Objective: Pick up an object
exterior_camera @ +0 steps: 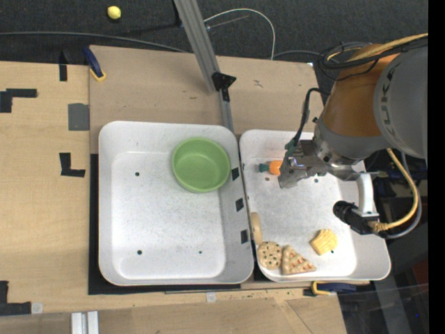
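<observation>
Counter (42, 207): light wood, far left of the claw; black tape marks and a grey patch on it.
Yellow ball (114, 12): well up and left of the claw, on dark floor beyond the counter's far edge.
Blue-yellow clamp (94, 64): on the counter's far-left corner area, well left and above the claw.
Left bin (125, 214): shallow, white, speckled; left of the claw, touching the right bin along its right rim.
Green bowl (201, 164): upright, in left bin's upper right part; left of the claw, approx level w/ it, apart from it.
Grey pole (197, 33): slants down from the top edge to a black fitting by the bins' shared far corner; up and left of the claw.
Right bin (306, 207): white, holds the claw and the small items.
Round cracker (269, 255): below and slightly left of the claw, near the bin's front rim, touching the pizza slice.
Orange piece (275, 166): small, w/ a green bit at its left; just left of the claw tip, at or against it. Can't tell if it's gripped.
Claw (290, 175): low over right bin's upper left part. Opening: can't tell, tips blurred by the wrist body.
Pizza slice (296, 262): toy wedge, straight below the claw, by the front rim.
Yellow block (323, 241): below and right of the claw, apart from the slice.
Arm (368, 110): grey w/ orange band, right of and above the claw; cables looping off it.
</observation>
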### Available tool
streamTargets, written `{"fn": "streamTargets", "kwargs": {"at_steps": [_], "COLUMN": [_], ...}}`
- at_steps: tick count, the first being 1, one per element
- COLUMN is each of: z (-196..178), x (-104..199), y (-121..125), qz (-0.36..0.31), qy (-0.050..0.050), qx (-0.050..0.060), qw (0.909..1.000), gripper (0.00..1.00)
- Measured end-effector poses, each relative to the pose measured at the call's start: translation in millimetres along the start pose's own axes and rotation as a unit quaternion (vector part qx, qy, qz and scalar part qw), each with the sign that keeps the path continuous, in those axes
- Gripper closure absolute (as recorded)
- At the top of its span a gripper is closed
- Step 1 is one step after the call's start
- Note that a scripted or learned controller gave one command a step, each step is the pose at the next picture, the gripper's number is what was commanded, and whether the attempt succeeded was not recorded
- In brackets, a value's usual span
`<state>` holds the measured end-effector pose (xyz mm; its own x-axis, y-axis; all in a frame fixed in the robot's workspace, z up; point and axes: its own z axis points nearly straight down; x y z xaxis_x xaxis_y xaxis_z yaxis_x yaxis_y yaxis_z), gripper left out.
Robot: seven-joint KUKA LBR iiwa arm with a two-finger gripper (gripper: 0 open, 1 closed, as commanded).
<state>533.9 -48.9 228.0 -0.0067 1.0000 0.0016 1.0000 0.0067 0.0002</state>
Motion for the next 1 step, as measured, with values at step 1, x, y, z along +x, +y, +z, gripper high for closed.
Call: {"fn": "streamTargets", "kwargs": {"at_steps": [1], "z": [-8.4], "x": [40.7], "y": [26.7], "qz": [0.000], "qy": [0.000], "qx": [0.000], "qw": [1.0000], "gripper": [1.00]}}
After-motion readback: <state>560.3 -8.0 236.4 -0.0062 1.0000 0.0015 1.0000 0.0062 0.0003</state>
